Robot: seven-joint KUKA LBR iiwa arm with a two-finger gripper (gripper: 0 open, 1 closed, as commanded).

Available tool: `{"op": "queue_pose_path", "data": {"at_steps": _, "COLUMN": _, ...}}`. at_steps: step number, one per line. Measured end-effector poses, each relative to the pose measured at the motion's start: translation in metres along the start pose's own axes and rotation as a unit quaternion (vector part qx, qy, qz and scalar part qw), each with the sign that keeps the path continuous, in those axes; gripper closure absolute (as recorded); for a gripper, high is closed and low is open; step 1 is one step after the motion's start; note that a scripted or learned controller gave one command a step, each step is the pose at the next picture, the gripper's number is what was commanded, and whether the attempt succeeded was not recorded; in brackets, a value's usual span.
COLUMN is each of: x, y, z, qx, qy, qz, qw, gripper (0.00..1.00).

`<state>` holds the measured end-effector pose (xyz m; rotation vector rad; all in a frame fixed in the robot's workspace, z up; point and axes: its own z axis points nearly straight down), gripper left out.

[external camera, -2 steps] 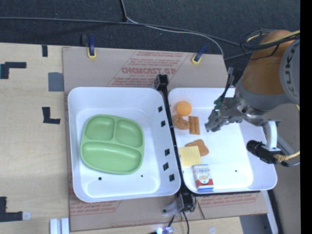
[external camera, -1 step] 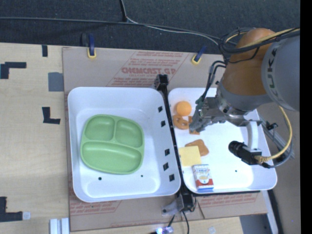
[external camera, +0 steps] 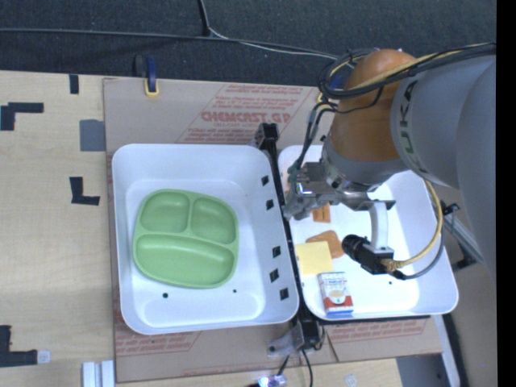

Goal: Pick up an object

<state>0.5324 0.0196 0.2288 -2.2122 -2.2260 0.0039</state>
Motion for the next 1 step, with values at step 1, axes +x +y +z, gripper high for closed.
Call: {"op": "queue_pose_path", "data": {"at_steps": 1, "x": 0.0570, "y": 0.0028, "z": -0.0068, "qx": -0.001, "qy": 0.000, "qz": -0.001, "qw": 1.0000, "gripper": 1.00}}
